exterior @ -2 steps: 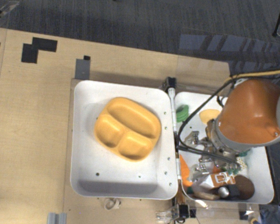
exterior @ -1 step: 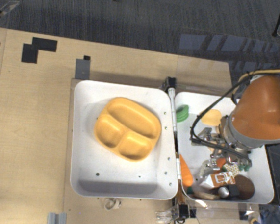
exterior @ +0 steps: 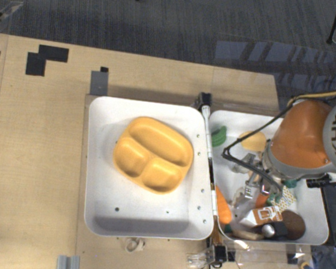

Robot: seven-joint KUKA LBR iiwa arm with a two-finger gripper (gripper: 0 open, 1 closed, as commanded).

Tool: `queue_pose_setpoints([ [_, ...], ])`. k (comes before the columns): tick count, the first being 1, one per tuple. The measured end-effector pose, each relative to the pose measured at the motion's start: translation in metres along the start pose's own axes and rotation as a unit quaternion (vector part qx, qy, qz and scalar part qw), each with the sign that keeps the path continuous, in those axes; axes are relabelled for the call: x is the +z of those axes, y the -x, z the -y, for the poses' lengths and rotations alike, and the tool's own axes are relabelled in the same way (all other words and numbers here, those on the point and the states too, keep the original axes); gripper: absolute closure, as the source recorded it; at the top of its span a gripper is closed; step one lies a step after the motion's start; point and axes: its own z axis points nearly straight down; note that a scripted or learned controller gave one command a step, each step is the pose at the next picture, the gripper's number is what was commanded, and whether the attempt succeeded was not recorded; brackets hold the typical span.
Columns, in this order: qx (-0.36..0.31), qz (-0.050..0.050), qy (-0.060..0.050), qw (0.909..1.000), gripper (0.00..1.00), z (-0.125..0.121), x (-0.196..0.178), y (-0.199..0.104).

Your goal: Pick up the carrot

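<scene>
Below, wooden bench [exterior: 35, 165], grey carpet [exterior: 179, 19] beyond; claw [exterior: 246, 194] near carrot [exterior: 224, 208], grip state unreadable.

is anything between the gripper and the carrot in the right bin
Nothing visible lies between them. The carrot rests against the right bin's left wall, and the gripper hangs just to its right.

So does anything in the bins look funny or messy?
A bit. The carrot lies jammed against the left wall of the right bin, poking up toward the rim. The other bits there are heaped in a jumble under the arm's gripper. The yellow divided tray sits crooked in the left bin.
</scene>
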Motion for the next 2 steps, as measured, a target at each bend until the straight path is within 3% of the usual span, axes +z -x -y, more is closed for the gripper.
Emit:
queue_pose_setpoints([
  [1, -0.01, 0.003, 0.001, 0.9999, 0.0, -0.058, -0.101, 0.092],
  [2, -0.068, -0.004, 0.0, 0.9977, 0.0, -0.064, -0.096, 0.031],
])
